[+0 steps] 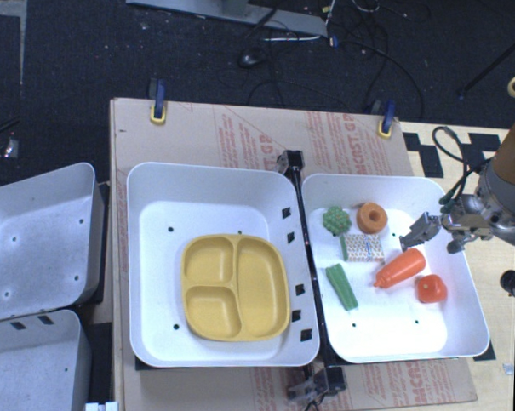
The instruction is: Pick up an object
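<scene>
The right bin [456, 337] holds several toy foods: an orange carrot [399, 269], a red tomato-like piece [431, 289], an orange ring [372, 218], a green leafy piece [335, 220], a small patterned block [362, 247] and a long green piece [342, 287]. My gripper [435, 239] hangs over the right bin's upper right part, just above the carrot's thick end and the red piece. Its two dark fingers are spread open with nothing between them.
The left bin [156, 196] holds a yellow divided plate [235, 286]. A black strip [303, 245] runs between the two bins. Spare white bin parts [35, 233] lie off the bench to the left. Cables lie on the dark floor behind.
</scene>
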You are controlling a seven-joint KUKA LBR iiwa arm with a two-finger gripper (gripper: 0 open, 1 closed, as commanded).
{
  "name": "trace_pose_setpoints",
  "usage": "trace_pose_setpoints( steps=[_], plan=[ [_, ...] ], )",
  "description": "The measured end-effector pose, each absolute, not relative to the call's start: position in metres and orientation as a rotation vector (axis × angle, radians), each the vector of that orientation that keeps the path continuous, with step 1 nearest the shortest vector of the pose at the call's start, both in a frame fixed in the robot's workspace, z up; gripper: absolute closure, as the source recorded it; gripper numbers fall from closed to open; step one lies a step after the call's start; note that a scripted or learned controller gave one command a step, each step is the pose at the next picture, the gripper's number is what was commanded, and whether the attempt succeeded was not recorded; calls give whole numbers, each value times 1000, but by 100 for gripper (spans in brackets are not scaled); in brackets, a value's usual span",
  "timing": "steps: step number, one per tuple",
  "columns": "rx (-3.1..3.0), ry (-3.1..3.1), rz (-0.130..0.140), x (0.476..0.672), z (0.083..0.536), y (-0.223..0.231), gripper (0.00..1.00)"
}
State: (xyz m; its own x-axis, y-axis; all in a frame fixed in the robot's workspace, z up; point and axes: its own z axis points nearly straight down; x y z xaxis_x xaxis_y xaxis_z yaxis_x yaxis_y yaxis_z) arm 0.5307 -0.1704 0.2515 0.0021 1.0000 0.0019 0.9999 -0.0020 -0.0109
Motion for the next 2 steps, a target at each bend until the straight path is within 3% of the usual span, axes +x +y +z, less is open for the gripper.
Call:
trace_pose_setpoints(
  steps=[1, 2],
  plan=[
    [-2220, -2222, 1, 533, 257, -170, 0],
    [-2220, -2217, 4, 527, 212, -171, 0]
  ],
)
